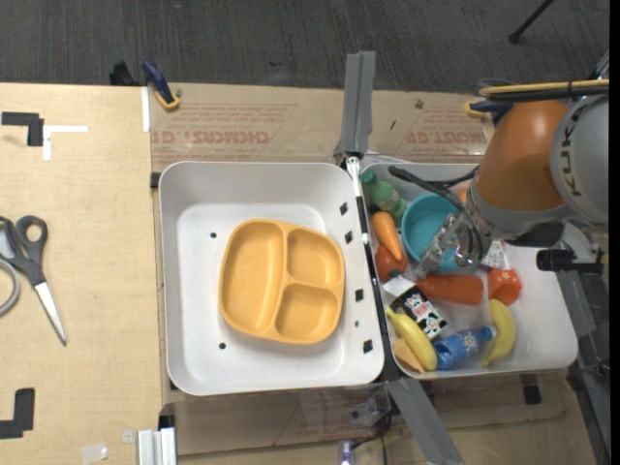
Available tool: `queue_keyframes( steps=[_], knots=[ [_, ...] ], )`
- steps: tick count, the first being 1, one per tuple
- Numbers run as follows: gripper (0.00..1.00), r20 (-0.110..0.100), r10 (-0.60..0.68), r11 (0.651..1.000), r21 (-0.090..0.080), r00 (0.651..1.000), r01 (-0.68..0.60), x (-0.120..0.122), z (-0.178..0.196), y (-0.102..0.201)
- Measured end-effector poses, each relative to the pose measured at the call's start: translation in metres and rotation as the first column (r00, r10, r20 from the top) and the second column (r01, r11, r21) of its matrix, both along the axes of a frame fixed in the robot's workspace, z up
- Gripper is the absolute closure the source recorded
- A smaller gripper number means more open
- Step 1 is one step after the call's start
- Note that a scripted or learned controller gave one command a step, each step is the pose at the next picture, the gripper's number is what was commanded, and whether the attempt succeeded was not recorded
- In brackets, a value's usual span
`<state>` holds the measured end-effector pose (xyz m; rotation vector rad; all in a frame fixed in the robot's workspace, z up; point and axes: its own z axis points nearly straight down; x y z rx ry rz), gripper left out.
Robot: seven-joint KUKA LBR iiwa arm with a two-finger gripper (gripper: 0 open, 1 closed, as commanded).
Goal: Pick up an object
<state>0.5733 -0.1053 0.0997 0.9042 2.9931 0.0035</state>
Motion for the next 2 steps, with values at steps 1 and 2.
queue_keyframes(
  steps=[1,2],
  knots=[
    [1.0,-0.002,-0.301,0.954,0.004,0.954,0.301,0.0467,0.0005,0.0018],
    [1.0,-0.001,-0.535,0.845,0.009,0.845,0.535,0.0496,0.0007,0.0031]
  ],
)
